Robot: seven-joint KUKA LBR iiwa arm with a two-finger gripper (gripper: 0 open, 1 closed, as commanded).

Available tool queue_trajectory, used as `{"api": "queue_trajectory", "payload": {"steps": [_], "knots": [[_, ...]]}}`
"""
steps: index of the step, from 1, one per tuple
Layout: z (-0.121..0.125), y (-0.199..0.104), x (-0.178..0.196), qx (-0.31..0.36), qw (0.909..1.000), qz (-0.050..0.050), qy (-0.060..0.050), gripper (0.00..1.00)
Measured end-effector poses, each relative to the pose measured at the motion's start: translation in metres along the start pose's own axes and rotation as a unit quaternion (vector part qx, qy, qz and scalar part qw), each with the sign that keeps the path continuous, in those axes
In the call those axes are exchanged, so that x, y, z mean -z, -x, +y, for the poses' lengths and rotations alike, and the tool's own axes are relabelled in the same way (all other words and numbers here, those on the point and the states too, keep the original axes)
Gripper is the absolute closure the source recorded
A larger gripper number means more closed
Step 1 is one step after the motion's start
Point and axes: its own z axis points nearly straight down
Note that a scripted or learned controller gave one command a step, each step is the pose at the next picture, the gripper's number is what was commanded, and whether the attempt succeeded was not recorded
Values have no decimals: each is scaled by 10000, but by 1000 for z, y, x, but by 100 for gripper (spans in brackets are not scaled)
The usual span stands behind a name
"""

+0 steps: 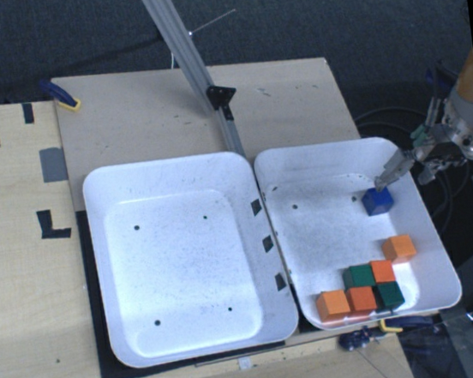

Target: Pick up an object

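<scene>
Two white bins sit side by side. In the right bin (305, 183), a blue block (377, 201) lies toward two o'clock, the gripper (388, 177) just above it. Orange and green blocks (366, 288) cluster at five o'clock. The left bin (99, 193) sits at nine o'clock.

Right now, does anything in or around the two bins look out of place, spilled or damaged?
Nothing looks spilled or damaged. All blocks lie inside the right bin: a blue block alone near the gripper, an orange block further down, and an orange and green cluster in the near corner. The left bin sits square beside it.
</scene>
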Motion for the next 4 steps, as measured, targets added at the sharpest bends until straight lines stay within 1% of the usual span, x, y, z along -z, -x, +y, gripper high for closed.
{"api": "queue_trajectory", "payload": {"steps": [1,2,3,4], "knots": [[0,0,0,2,10000,1,-1,0],[-6,-7,-61,-2,10000,6,-32,0],[-10,-9,-126,-5,10000,8,-37,0],[-11,-10,-165,-2,10000,-5,-12,0]]}}
